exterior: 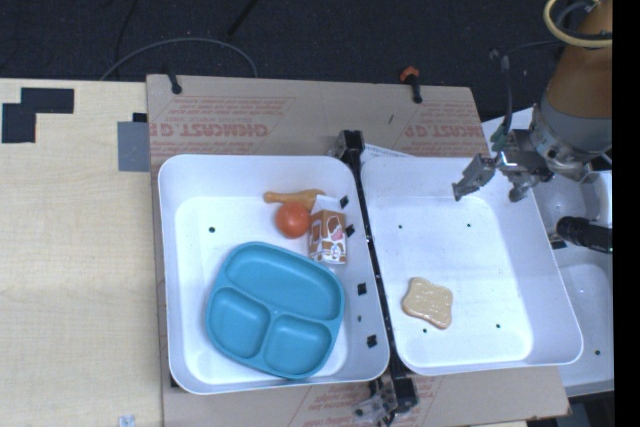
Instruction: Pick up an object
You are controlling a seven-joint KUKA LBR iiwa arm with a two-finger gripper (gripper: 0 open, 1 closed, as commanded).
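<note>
The left bin (180, 215) carries a blue divided plate (275, 309) toward its near edge. Behind the plate, near the bin's right wall, stand a small patterned carton (328, 237), an orange ball (293, 220) just to its left, and a thin orange piece (294, 197) along the far side of the ball. The right bin (500, 245) holds a tan slice of bread (428, 302) near its near-left corner. The gripper (492, 178) hangs over the right bin's far-right corner, fingers spread apart, grasping nothing, well apart from the bread.
</note>
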